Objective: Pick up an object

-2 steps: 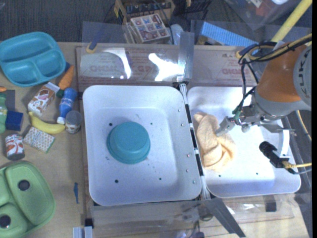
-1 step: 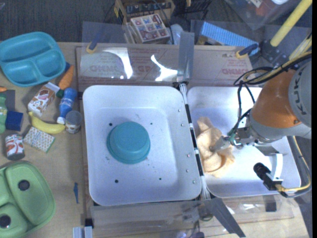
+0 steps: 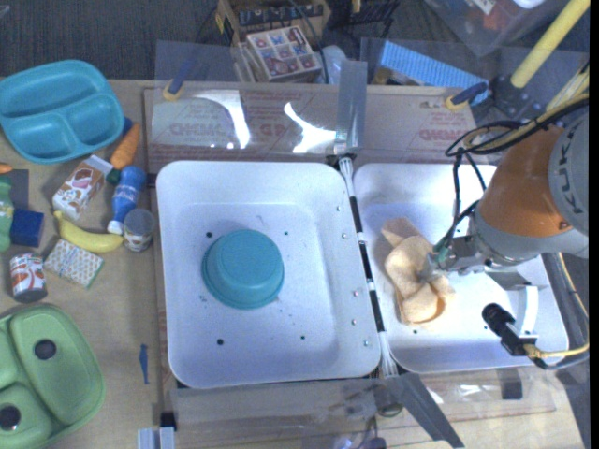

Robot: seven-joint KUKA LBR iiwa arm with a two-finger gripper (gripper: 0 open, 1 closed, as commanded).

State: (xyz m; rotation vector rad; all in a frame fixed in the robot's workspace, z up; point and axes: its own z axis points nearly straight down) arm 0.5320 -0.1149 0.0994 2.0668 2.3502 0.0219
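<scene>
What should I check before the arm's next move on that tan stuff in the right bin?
1. Target present: tan pieces lie in the right bin. Ok.
2. Alignment: the gripper is over the pieces' right part. Ok.
3. Height above the pieces: one slanted view does not settle it. Cannot tell.
4. Clutter near the target: the bowl lies apart in the left bin. Ok.
5. Wall clearance: the pieces lie near the right bin's left wall, but the gripper is on their far side from it. Ok.
</scene>
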